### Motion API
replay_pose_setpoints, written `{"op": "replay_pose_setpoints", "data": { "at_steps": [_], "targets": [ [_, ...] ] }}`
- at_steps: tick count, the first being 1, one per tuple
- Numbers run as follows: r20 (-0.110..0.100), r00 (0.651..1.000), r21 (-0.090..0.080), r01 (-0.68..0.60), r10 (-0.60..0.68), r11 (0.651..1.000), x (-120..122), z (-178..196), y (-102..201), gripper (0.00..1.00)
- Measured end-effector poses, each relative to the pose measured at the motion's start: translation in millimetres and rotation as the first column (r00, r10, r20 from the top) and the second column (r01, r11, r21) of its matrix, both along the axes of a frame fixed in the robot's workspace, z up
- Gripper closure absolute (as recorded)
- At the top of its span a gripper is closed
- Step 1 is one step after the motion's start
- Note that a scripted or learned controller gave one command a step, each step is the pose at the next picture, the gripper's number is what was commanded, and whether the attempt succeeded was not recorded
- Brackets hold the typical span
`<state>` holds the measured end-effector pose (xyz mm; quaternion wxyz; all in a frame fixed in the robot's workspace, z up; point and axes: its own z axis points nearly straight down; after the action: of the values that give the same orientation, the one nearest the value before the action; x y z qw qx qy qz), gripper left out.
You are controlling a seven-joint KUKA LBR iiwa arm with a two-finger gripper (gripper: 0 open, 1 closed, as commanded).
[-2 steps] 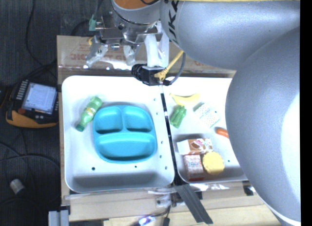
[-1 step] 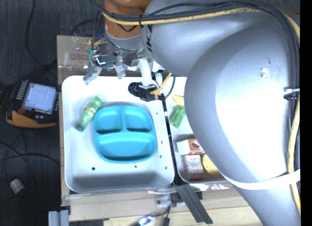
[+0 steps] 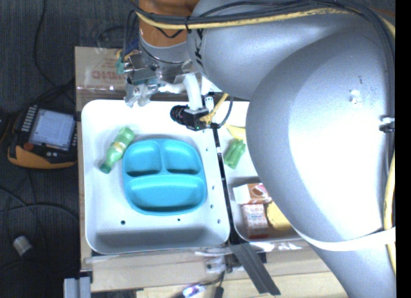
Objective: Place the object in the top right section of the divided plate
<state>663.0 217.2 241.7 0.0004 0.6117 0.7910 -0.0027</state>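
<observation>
Camera view catches a handheld screen unit (image 3: 45, 133) on dark carpet at far left, then red lettering, unreadable, on a clear bag (image 3: 99, 72) behind the bins. On the table, two white bins: the left bin (image 3: 93, 226) carries one blue divided plate (image 3: 165, 175) with three sections, and one green bottle (image 3: 115, 149) lying tilted just beside the plate's left edge. Jaws (image 3: 138, 94) hang over the bin's far rim; released or clenched, I cannot tell. The right bin (image 3: 239, 229) shows a second green bottle (image 3: 234, 153) and small printed food packets (image 3: 255, 210).
</observation>
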Motion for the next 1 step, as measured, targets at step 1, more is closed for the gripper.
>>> {"op": "replay_pose_setpoints", "data": {
  "at_steps": [1],
  "targets": [
    [-0.001,1.0,-0.001,0.0,0.0,1.0,0.2,8.8,-0.1,1.0]
  ]
}}
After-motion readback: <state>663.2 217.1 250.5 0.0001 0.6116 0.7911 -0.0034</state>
